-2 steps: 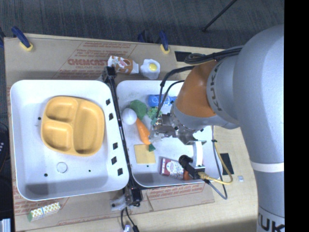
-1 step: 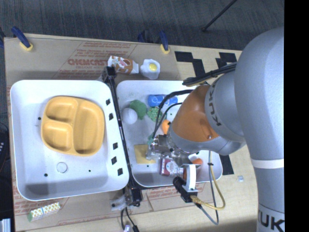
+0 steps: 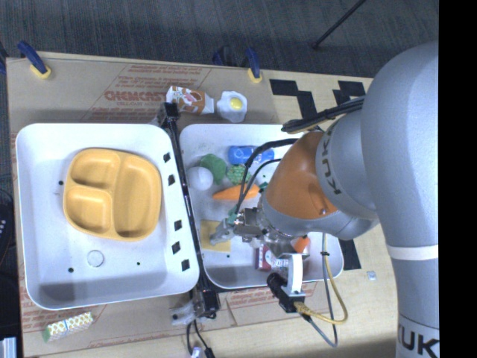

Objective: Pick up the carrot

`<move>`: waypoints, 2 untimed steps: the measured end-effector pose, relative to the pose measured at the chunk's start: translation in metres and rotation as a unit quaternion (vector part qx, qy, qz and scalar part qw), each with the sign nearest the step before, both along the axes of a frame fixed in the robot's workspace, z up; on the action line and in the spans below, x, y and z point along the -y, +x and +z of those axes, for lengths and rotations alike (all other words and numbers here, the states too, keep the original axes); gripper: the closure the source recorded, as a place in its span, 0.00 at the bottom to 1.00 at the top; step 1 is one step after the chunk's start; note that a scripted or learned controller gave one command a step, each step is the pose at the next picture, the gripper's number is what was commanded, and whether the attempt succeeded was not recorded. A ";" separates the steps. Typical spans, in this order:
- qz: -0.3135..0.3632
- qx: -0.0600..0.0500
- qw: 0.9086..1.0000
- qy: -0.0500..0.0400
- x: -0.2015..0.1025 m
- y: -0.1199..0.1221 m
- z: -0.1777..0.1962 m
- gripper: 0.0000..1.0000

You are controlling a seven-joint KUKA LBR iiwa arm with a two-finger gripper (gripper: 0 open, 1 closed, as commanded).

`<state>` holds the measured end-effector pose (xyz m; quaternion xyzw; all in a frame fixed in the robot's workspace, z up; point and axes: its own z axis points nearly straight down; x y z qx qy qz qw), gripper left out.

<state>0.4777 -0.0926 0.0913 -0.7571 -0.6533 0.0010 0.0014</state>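
Camera view: carrot (image 3: 235, 192) lies centre frame in the right bin (image 3: 223, 278). Judged light, rigid, smooth; grip mid-body. Claw (image 3: 220, 235) just below it; spread or pressed together cannot be told.

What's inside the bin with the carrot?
Inside the right bin: the carrot, a white ball, green toys, something blue and something yellow. The arm covers its right part.
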 end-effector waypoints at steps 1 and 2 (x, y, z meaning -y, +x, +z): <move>0.000 0.000 1.000 0.000 0.006 0.076 0.000 0.00; 0.106 0.001 0.994 0.000 0.072 0.136 0.080 0.00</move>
